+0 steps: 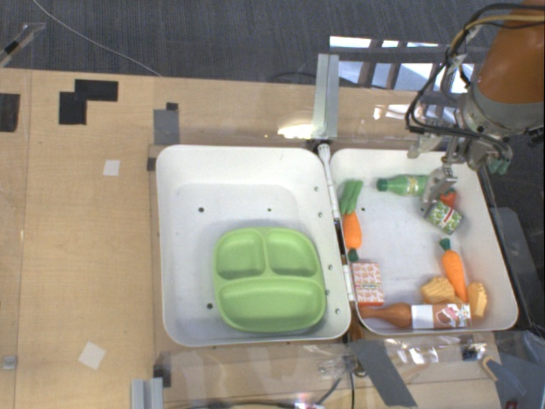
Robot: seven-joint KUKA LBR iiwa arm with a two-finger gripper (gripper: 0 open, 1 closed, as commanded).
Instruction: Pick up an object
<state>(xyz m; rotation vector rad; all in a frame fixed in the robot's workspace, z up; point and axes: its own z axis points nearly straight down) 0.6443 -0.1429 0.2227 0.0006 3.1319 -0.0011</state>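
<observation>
The gripper hangs low in the right bin, its fingers just above a small can (green and red label); how wide they stand, I cannot tell. A green bottle lies just beside it. The left bin holds a green plate.

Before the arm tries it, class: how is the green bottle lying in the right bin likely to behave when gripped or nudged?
The green bottle lies on its side near the right bin's back wall, so a nudge across its round body would probably roll it. Its surface looks smooth and glossy, so it may slip. It looks like a small toy, probably light and stiff.
</observation>
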